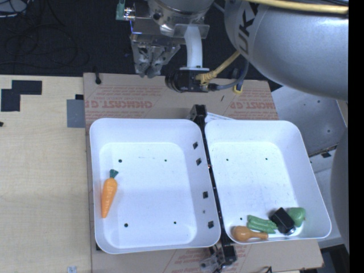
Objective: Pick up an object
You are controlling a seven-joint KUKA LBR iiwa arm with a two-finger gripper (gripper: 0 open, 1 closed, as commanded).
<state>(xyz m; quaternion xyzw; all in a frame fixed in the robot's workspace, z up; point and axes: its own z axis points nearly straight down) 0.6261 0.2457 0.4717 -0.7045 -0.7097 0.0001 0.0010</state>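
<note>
An orange toy carrot with a green top lies at the left side of the left bin. In the near right corner of the right bin sit a tan pear-shaped piece, a green pod-like piece, a black block and a green leafy piece, all close together. My gripper hangs high above the far edge of the left bin, with nothing visible between its fingers. It is well apart from every object.
Both bins rest on a brown cardboard sheet on a pale wooden bench. A black divider strip joins the bins. The arm's large grey body fills the upper right, with a yellow cable looping below it.
</note>
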